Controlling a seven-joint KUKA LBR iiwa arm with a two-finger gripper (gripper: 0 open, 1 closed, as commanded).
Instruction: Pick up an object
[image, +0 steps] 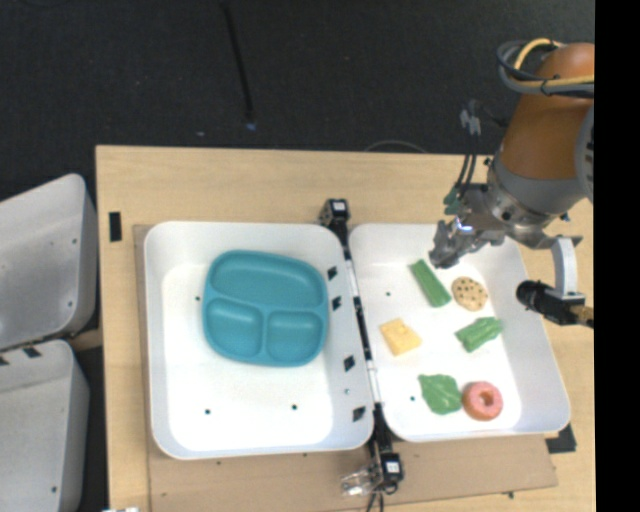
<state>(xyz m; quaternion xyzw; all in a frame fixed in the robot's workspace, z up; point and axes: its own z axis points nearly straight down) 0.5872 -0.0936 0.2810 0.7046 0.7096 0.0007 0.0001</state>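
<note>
The worktop (120, 190) bears two white bins: the left bin (170, 400) holds one teal divided plate (266, 307), and the right bin (530, 390) holds six toy foods. Around the yellow cheese wedge (400, 337) lie a green bean pod (430, 283) above it, a cookie (468, 293) and green pepper piece (478, 333) to its right, and a green leafy piece (439, 393) and pink doughnut (484, 401) below. The gripper (450, 246) hangs just above the bean pod, and I cannot tell how it is set.

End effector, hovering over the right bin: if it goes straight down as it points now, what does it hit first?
Probably the upper end of the green stick, just below the end effector. Depth is unclear; it might miss onto bare bin floor beside it.
</note>
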